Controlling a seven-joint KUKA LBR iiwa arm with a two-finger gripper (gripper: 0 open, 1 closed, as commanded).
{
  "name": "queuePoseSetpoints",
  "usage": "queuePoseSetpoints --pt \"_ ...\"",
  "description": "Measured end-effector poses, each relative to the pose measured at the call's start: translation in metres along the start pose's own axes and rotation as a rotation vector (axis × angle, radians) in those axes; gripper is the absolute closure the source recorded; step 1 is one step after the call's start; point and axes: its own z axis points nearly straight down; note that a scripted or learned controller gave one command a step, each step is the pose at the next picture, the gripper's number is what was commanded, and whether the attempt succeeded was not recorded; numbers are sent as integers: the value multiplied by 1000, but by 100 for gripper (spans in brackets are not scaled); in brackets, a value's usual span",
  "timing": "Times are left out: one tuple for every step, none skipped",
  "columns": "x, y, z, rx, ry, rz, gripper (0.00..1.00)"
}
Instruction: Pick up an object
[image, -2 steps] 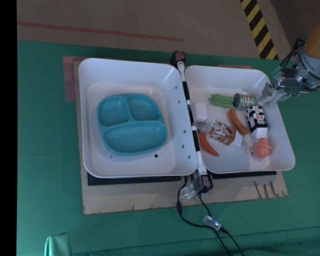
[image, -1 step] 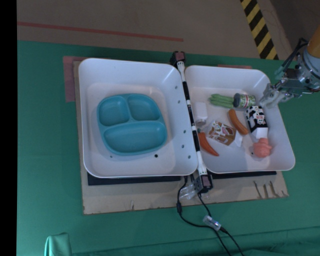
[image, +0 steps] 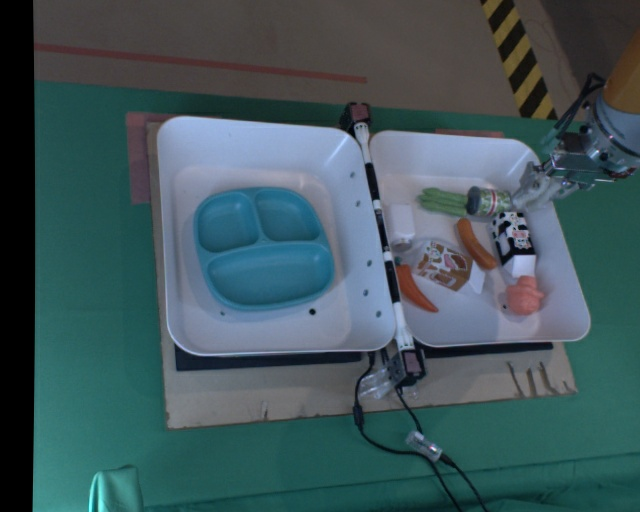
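The tool (image: 532, 186) hovers at the right bin's (image: 560, 290) far rim, just beside the small green-capped bottle (image: 488, 201); I cannot tell its state. Centre over the bottle, descend straight, avoiding the milk carton (image: 514, 244).

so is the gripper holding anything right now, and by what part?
Cannot tell. The gripper sits at the right bin's far right edge, right next to the small bottle, near its base end, but a hold isn't visible.
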Motion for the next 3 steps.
queuePoseSetpoints --pt "8 -72 -4 4 4 1 100" --pt "18 -98 -33 1 2 -1 100" --pt "0 -38 -2 0 1 0 100"
